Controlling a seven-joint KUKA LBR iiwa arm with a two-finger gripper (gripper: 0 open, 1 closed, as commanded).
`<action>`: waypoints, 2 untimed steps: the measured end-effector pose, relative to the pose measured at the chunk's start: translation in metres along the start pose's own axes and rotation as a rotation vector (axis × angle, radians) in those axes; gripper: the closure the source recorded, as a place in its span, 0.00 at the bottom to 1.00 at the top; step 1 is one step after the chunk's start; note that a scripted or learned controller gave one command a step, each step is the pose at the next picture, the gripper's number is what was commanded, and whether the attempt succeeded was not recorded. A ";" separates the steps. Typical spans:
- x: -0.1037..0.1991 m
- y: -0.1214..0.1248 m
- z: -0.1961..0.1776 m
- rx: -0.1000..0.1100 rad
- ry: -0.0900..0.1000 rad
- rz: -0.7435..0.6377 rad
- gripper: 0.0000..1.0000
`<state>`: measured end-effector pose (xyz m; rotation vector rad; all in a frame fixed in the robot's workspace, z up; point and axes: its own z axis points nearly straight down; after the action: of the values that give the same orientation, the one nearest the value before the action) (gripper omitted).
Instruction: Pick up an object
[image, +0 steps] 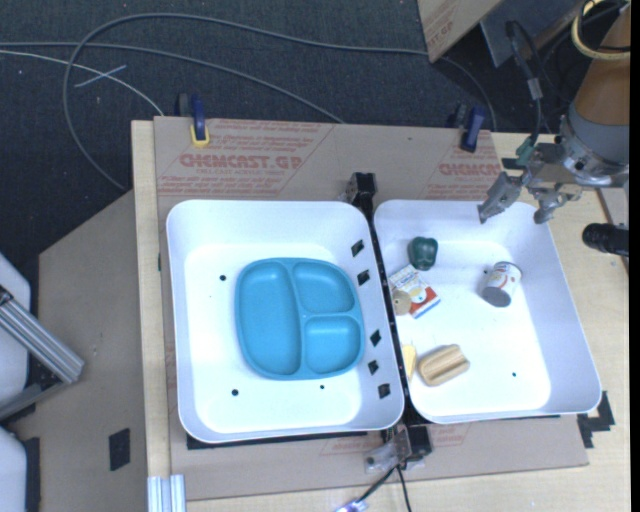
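Grey metal, my two-finger gripper (520, 205) hangs spread open and holding nothing over the right white bin's (560, 330) far edge; the brown board (250, 160) reads "CHEMCAST GP".

Bright, even overhead light — white bins (190, 300) glare slightly, shadows soft, focus mildly soft throughout.

Left bin (190, 300): divided plate (298, 317) in the middle. Right bin (560, 300): cup (498, 283) right of centre, small round object (423, 251) behind carton (413, 296), bread roll (442, 364) nearest front.
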<state>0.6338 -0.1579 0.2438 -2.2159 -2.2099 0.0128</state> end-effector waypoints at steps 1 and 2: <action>0.001 0.002 -0.009 -0.014 -0.003 -0.003 0.00; 0.008 0.002 0.036 -0.009 -0.001 -0.004 0.00</action>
<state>0.6358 -0.1500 0.2080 -2.2168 -2.2195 0.0040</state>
